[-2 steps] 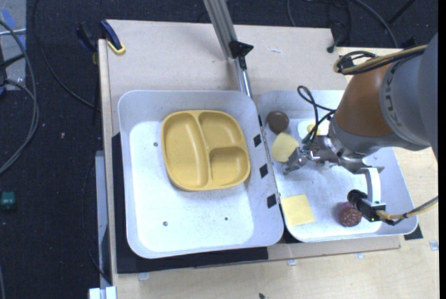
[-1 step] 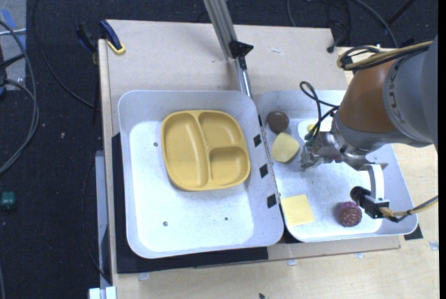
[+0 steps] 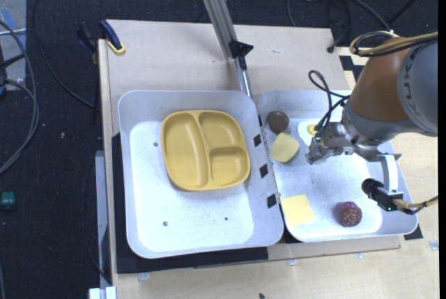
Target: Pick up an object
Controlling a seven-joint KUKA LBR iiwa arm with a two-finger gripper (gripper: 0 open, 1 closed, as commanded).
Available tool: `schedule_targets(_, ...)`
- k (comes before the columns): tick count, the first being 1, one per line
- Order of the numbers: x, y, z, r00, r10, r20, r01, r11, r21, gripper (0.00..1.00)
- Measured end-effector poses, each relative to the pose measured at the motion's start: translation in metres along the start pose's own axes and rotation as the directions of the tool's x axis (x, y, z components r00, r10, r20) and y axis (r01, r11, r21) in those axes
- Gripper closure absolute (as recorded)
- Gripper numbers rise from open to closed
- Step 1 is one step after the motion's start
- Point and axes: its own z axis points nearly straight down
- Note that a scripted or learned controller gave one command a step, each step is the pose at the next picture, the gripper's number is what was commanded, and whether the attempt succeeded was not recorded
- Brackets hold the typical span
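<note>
Right-hand white bin [image 3: 401,224] under bent arm, claw [image 3: 315,151] near yellow wedge [image 3: 285,148].

My bench [image 3: 174,54] is a pale wooden board, and two shallow white bins sit side by side on it, their inner edges touching. The left bin [image 3: 139,221] takes up most of the near half of the board, and the right bin [image 3: 401,224] lies under my arm, reaching the board's right edge. At the far left corner of the board a blue and yellow clamp [image 3: 111,38] grips the edge.
</note>
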Motion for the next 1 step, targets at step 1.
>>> schedule_targets(1,0.0086,0.0067,-0.0569,1.0,-0.004,0.0,0.004,1.0,-0.003,1.0)
